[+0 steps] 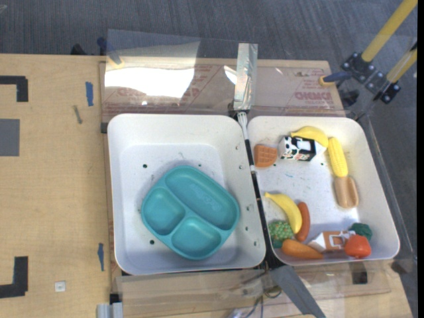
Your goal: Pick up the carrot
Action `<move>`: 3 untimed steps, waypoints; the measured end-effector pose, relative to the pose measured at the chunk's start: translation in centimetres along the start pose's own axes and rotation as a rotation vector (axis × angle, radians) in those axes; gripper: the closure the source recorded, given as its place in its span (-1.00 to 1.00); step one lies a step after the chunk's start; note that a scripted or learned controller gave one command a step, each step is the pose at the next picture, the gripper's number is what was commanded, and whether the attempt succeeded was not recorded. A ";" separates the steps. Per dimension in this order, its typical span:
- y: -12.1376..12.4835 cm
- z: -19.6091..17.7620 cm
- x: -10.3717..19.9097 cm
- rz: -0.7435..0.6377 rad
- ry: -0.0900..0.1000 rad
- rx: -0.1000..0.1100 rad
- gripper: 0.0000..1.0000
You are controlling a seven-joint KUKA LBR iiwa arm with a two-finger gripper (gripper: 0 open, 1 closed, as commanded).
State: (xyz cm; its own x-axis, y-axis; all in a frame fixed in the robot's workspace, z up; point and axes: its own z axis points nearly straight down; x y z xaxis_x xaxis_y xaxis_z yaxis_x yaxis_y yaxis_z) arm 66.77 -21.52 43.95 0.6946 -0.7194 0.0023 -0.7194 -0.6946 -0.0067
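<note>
Carrot [300, 249] lies at the near edge of the right bin [381, 177], beside broccoli [280, 230]; my fingers' state I cannot tell

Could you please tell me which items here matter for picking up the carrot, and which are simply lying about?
Belong to the job:
carrot, right bin

Just lying about:
teal divided plate, left bin, bananas, corn cob, sausage, broccoli, toy cow

Faint red print on cardboard [291, 88], illegible
</note>
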 end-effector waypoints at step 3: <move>-1.2 -0.3 -0.7 -0.408 0.007 0.014 1.00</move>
State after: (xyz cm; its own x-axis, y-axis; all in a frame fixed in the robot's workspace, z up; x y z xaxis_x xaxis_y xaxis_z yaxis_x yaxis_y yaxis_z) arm 67.18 -20.17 44.22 0.9230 -0.3846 0.0141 -0.3844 -0.9230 -0.0178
